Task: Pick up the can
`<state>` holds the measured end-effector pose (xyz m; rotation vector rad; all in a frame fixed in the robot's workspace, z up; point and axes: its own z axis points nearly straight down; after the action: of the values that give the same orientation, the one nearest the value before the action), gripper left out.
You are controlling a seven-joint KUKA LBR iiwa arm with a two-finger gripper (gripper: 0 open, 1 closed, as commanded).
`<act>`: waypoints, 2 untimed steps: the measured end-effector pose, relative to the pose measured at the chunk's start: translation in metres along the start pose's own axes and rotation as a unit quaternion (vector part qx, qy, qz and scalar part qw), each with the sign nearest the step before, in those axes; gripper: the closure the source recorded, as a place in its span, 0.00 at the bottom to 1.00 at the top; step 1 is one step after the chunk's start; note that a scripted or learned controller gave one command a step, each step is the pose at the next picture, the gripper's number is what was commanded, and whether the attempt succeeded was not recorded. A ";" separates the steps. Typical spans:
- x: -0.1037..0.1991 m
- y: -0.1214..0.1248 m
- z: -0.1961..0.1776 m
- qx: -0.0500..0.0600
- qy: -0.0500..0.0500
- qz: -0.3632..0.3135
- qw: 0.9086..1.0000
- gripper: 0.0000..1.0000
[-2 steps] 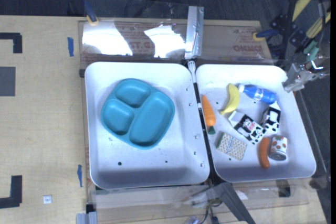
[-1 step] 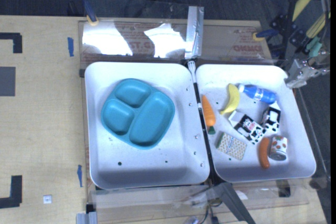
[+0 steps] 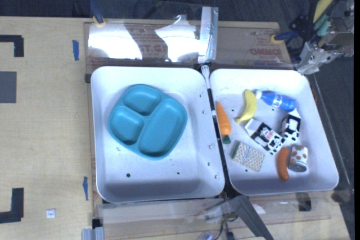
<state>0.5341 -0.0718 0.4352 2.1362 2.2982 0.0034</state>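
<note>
Since the can point(image 3: 298, 158) is lying on its side in the near right corner of the right bin point(image 3: 323, 121), touching the orange sausage-like thing point(image 3: 282, 162), it'd probably be best grabbed across its round body. It's likely light, stiff and kinda slippery, so rolling could be expected. A black-and-white cow-patterned toy point(image 3: 291, 128) sits just beyond it. The gripper point(image 3: 315, 58) is parked past the bin's far right corner; its state can't be told.
</note>
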 end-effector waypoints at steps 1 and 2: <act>0.000 0.001 -0.011 -0.002 -0.001 -0.001 1.000 1.00; 0.000 0.003 -0.021 -0.005 -0.002 -0.001 1.000 1.00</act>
<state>0.5366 -0.0715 0.4564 2.1268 2.2941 0.0095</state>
